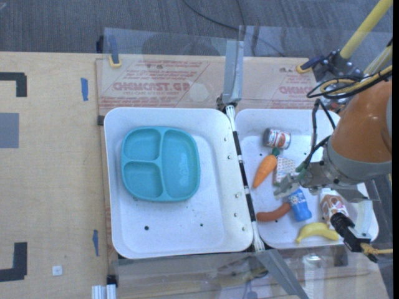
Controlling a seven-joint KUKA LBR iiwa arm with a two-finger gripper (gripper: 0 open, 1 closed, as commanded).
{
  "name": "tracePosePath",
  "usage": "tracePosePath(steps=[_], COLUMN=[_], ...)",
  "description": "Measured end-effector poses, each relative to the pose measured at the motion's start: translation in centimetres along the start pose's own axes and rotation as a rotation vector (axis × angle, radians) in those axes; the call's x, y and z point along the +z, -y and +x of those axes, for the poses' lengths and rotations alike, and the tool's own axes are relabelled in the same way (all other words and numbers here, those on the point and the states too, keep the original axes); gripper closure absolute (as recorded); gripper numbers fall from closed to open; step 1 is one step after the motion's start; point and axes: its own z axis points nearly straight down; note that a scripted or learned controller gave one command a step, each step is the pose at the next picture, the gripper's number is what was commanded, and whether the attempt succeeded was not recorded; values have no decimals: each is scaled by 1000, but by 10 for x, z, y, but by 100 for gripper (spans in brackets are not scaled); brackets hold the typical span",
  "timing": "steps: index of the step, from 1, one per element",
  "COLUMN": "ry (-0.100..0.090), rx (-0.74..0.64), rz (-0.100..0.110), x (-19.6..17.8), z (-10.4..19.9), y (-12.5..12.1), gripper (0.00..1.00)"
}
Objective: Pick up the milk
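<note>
Gripper (288,185) hangs low over the right white bin (249,143), just above the small blue milk carton (300,205), presumably lining up a grasp; grip state indeterminable.

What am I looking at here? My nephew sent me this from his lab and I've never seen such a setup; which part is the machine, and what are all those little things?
This is one camera fixed above a bench, looking down at a slant. The grey and orange shape on the right is a robot arm, reaching into the right bin. Its gripper, a two-finger claw, hangs low over the toys there. Those are a small can, a carrot, a sausage, a banana, a blue milk bottle and a brown and white carton. The gripper is just beside the bottle's top; whether it grips anything I cannot tell. The left bin holds a teal divided plate.
</note>
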Motion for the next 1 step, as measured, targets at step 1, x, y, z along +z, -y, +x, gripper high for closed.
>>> tracePosePath(steps=[1], ry=[3], rx=[231], rz=[-5], x=[1], z=[-48], y=[-34], gripper=[0])
